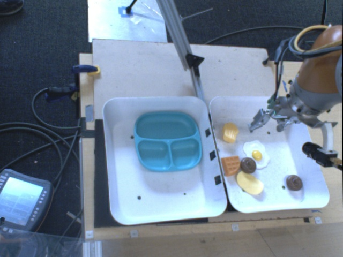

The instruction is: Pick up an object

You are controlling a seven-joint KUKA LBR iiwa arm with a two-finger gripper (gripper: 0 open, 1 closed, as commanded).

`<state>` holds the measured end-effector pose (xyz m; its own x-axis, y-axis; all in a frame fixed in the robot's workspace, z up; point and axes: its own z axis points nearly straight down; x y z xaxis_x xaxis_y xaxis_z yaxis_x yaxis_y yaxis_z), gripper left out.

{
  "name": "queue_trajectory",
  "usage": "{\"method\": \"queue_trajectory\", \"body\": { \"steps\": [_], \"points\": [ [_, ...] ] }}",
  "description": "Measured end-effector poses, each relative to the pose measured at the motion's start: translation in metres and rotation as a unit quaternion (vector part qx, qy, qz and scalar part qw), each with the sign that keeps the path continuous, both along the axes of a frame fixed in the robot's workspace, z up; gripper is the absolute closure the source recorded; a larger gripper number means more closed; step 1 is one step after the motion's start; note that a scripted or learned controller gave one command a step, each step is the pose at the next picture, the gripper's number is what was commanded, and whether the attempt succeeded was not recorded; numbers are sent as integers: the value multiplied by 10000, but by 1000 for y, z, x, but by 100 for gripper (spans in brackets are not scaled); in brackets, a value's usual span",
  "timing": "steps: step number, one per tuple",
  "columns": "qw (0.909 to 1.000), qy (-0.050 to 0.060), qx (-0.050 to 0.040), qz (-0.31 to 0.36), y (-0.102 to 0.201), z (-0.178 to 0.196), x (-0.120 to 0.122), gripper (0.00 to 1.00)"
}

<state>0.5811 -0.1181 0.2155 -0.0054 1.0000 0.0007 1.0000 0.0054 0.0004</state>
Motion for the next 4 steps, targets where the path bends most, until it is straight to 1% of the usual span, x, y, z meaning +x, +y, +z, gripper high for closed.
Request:
{"method": "queue_trajectory", "body": {
  "steps": [1,2,3,4],
  "points": [
    [10000,-3,1,-10,0,0,0,0],
    [10000,24,2,-22,5,-62,0,0],
    [10000,17,-4,-26,-4,-109,2,0],
    [10000,-10,-9,-23,-4,-124,4,0]
  ]
}}
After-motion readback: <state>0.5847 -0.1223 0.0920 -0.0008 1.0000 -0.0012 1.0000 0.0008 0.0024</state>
